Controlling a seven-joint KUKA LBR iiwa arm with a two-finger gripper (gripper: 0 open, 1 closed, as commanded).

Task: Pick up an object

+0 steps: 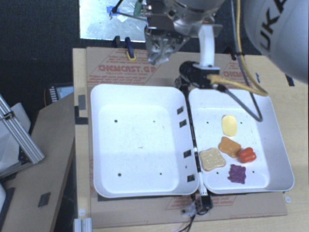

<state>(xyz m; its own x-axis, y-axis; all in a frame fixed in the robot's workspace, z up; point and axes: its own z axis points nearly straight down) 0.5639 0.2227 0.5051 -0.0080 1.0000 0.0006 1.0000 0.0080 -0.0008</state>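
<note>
The right bin (270, 129) holds several small objects: a pale yellow oval piece (229, 124), an orange-brown chunk (229, 146), a red pepper-like piece (247, 154), a tan bread slice (212, 159) and a purple cluster (237, 174). My gripper (159, 50) hangs high above the far edge of the left bin (104, 129), away from all of these. I see nothing between its fingers, and its blurred tips do not show how they stand.
The two bins rest on a cardboard sheet (116, 69) on the bench. A yellow and blue clamp (129, 50) sits at the sheet's far edge. Aluminium framing (19, 134) stands to the left of the bench.
</note>
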